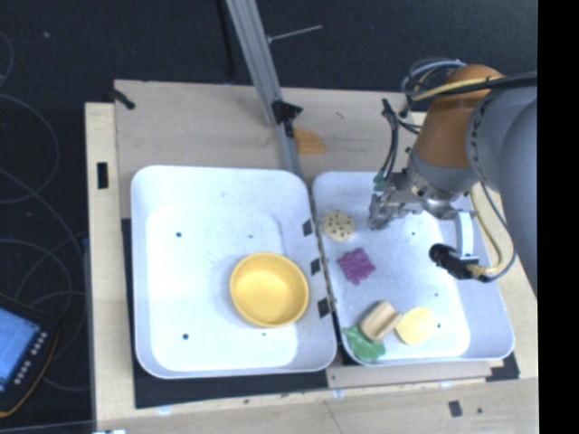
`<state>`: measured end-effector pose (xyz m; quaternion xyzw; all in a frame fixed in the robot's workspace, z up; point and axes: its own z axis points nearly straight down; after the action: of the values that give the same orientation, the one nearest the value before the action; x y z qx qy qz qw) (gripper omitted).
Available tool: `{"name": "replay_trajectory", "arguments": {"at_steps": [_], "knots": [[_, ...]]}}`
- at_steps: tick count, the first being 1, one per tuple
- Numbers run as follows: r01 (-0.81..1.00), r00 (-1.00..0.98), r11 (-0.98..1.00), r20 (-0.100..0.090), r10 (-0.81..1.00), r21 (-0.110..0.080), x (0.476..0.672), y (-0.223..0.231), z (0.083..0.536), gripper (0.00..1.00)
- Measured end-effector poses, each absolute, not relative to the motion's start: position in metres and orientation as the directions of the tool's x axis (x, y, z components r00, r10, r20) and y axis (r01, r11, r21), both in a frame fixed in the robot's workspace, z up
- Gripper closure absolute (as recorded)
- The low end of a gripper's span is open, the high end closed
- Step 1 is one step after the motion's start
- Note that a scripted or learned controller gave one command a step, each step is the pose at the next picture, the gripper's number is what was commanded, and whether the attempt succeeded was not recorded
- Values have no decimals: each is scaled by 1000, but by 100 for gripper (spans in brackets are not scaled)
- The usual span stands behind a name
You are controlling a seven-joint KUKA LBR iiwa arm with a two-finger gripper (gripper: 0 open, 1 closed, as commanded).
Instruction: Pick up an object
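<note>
Objects for picking lie in the right bin (484, 319). A round speckled tan piece (339, 225) sits near the bin's left wall toward its far end. A purple knobbly piece (356, 265) lies just beside it at about five o'clock, apart from it. Further toward six o'clock, near the bin's front edge, a tan wooden block (378, 317) lies tilted, and a green piece (364, 344) rests at its seven o'clock, seemingly touching it and pressed against the bin's front left corner. A pale yellow disc (415, 326) lies at the block's three o'clock, just beside it.

The gripper (381, 217) hangs over the far part of the right bin, at three o'clock from the speckled piece and at about one o'clock from the purple piece, well apart from the block and the disc. Nothing shows between its fingers. Whether the jaws are spread or pressed together I cannot tell, since the tips are small and dark against the bin floor. The grey arm (507, 143) with its orange band (448, 129) comes in from three o'clock.

The left bin (181, 197) holds a yellow bowl (268, 288), upright, at about five o'clock from that bin's centre, near the wall shared with the right bin.
</note>
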<state>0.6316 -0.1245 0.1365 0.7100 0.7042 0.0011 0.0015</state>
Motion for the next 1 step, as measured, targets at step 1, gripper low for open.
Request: {"name": "replay_trajectory", "arguments": {"at_steps": [1], "knots": [[1000,-3,3,0,1000,8,634,-118,199,100]]}}
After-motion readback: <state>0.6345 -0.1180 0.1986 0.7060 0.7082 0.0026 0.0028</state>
